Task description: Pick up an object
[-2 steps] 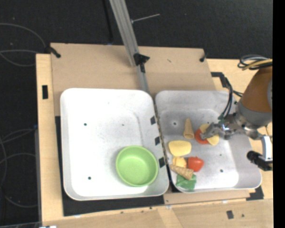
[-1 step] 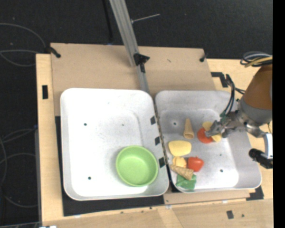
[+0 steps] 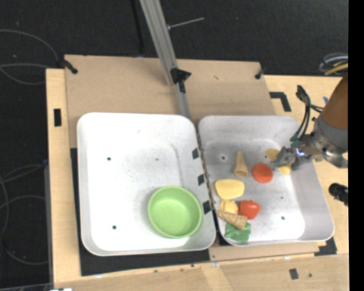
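Gripper (image 3: pixel 286 157) low in the right bin (image 3: pixel 303 211), nr its right edge; can't tell its state. Just beside it: an orange-red round piece (image 3: pixel 262 173) and a small yellow bit (image 3: pixel 284 170); further in, a cone (image 3: pixel 240 163) and a yellow lump (image 3: pixel 229 189), w/ a red piece (image 3: pixel 249 208) nr the front-left corner. Green bowl (image 3: pixel 175 211) sits at the left bin's (image 3: pixel 109 138) front-right corner.

Single fixed camera, mounted above the table (image 3: pixel 139 90), looking down at a slant from moderate distance. Both white bins, left (image 3: pixel 109 144) and right (image 3: pixel 291 223), sit fully within frame.
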Controlling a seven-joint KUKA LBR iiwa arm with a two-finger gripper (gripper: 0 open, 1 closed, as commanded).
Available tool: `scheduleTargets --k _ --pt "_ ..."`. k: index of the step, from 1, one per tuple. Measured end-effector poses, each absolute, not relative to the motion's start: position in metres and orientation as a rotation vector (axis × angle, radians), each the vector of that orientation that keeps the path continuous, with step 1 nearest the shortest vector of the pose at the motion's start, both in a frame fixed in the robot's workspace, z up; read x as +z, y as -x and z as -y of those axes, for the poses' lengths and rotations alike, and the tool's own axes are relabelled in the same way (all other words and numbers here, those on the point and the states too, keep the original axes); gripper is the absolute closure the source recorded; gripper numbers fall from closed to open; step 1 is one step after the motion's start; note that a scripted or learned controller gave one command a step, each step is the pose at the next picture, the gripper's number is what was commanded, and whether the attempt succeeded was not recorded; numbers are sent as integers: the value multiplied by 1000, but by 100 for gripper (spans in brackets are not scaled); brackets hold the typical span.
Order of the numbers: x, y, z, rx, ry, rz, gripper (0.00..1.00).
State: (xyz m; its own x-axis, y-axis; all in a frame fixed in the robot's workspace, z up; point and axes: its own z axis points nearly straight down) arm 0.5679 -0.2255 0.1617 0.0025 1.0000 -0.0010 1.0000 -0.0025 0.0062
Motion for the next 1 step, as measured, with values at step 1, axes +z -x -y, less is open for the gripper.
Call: scheduleTargets --k 1 --pt "208 -564 222 6 -2214 -2221 100"
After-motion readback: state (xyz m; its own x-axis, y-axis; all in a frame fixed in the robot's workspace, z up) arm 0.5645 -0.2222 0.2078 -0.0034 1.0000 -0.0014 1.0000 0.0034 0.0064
